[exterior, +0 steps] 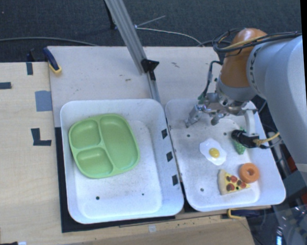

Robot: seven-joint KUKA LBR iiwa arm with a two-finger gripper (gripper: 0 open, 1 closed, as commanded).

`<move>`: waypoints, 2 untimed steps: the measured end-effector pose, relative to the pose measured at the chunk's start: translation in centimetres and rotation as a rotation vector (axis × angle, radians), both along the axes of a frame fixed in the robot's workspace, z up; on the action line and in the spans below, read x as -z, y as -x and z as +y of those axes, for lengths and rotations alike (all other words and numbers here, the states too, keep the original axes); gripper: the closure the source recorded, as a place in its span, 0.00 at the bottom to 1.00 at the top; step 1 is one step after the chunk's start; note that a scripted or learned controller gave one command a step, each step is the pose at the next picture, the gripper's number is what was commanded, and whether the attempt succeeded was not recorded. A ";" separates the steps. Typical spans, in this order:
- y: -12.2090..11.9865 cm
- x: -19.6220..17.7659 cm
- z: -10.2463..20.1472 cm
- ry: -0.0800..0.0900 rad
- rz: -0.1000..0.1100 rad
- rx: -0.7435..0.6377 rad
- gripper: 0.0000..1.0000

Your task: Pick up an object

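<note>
Claw [202,117] open, holding nothing, above right bin [192,187], near fried egg [213,152]

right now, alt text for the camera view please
A grey arm reaches in from the right, its gripper over the right bin, which holds a fried egg, pizza slice and donut. The left bin holds a green plate.

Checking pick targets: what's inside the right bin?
Right bin holds a fried egg, pizza slice, donut, and something green, partly covered by a black part.
</note>
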State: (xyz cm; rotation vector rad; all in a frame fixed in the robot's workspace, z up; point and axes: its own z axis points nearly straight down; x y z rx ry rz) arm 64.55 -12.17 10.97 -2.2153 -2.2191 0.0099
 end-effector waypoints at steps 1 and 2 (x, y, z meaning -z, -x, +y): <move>0.1 2.3 0.1 0.001 -0.006 -0.001 0.00; 0.0 1.1 0.2 0.001 -0.006 -0.002 1.00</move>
